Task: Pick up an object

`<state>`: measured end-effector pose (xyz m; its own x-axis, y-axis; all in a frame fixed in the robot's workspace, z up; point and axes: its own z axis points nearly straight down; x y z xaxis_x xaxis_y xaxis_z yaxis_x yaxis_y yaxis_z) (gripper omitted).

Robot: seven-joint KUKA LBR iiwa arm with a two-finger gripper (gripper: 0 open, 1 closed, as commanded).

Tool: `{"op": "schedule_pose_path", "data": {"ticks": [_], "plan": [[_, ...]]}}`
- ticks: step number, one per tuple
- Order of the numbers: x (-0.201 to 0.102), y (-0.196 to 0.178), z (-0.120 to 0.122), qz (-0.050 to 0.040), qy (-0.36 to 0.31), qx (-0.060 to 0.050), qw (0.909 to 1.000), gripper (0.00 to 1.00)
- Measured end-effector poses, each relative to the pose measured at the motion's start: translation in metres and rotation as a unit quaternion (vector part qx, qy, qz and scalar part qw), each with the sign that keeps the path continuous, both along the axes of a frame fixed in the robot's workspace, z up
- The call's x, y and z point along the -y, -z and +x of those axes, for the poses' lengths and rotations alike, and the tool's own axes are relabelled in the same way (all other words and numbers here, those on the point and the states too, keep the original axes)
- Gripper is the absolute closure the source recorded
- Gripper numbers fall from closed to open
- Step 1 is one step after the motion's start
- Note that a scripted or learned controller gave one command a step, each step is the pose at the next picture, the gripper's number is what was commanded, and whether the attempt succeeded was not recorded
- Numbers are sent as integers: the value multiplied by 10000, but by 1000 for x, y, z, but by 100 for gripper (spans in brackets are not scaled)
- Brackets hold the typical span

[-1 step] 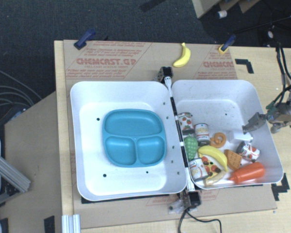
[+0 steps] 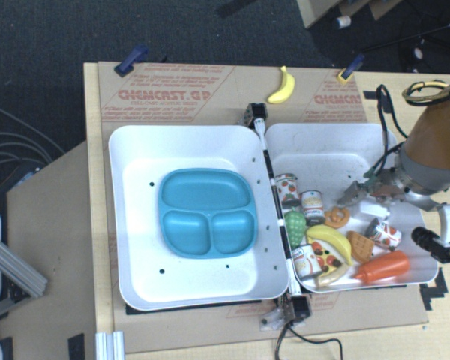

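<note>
Toy food pile (image 2: 337,246) sits in right bin (image 2: 315,142), near its front edge; tool (image 2: 362,192) hovers just above pile's rear; grip state can't tell, nothing visibly held. Approach step, I'd judge; next: descend onto one item.

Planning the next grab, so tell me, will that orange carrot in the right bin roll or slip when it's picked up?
The carrot looks like smooth moulded plastic, so probably stiff and light. Its rounded, tapered shape may roll or slip. It lies against the bin's near wall, which might hinder a grasp.
</note>
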<state>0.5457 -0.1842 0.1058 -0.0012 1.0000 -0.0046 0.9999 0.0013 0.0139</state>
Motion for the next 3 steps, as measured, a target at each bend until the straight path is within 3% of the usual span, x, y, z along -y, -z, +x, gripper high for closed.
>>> {"op": "schedule_pose_path", "data": {"ticks": [1, 2, 3], "plan": [[-12, 12, 23, -43, 12, 31, 10000, 0], [-87, 21, 93, 26, -3, -64, 10000, 0], [-87, 11, 93, 16, -10, -63, 10000, 100]]}}
